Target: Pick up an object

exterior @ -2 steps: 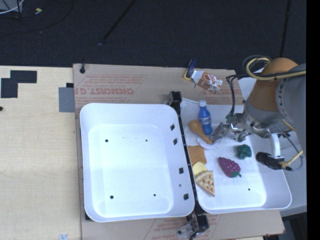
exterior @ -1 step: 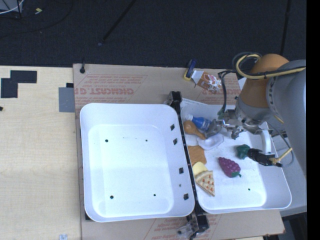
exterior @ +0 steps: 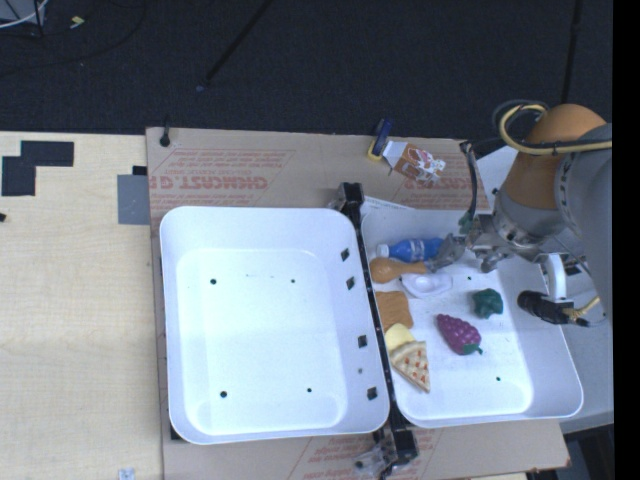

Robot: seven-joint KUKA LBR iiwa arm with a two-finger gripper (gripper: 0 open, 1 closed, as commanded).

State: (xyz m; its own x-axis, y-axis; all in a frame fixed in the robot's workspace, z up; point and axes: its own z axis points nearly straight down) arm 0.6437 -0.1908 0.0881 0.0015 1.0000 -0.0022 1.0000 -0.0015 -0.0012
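Note:
My gripper [exterior: 466,257] hangs low over the back of the right bin [exterior: 545,388], and its fingers stand apart with nothing between them. Just to its left lies a blue bottle [exterior: 414,249], with an orange-brown piece [exterior: 393,268] and a small white object [exterior: 426,285] beside it. Toward the front of the gripper are a green toy [exterior: 487,302] and a purple bunch of grapes [exterior: 458,333]. A slice of toast [exterior: 393,310], a yellow chunk [exterior: 398,336] and a pizza slice [exterior: 411,364] lie along the bin's left wall.
The left bin [exterior: 190,268] sits beside the right one, with a black divider [exterior: 365,308] between them. A small packet [exterior: 416,164] and a blue-yellow item [exterior: 380,140] lie on the cardboard behind the bins. A black part of the arm [exterior: 548,308] juts over the right rim.

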